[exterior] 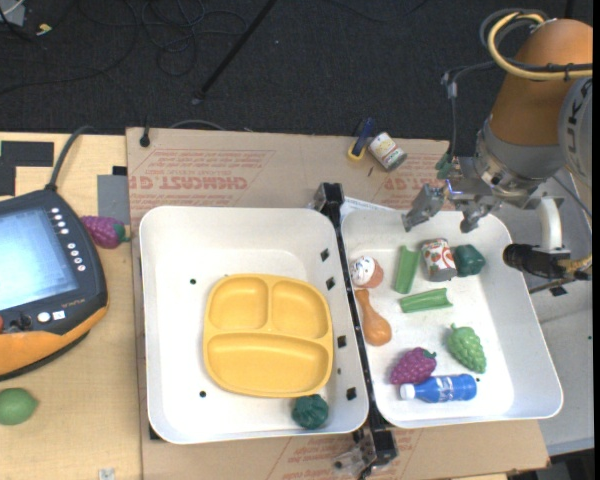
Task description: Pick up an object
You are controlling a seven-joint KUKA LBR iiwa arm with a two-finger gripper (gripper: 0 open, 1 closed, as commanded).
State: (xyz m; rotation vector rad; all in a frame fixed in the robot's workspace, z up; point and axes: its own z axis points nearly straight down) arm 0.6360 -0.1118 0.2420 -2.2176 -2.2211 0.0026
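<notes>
Gripper: hovered over the right bin's far edge, fingers spread wide, nothing between them.
Nearest objects: one small can and one dark green piece, just below it.
Green sticks: two, below-left.
Grapes: one purple, one green, well below.
Bottle: one, farthest below.

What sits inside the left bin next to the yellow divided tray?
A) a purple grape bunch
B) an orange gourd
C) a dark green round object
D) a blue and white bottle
C: a dark green round object lies at the near edge of the left bin, just below the yellow divided tray; the purple grape bunch, bottle and orange gourd lie in the right bin.
</notes>
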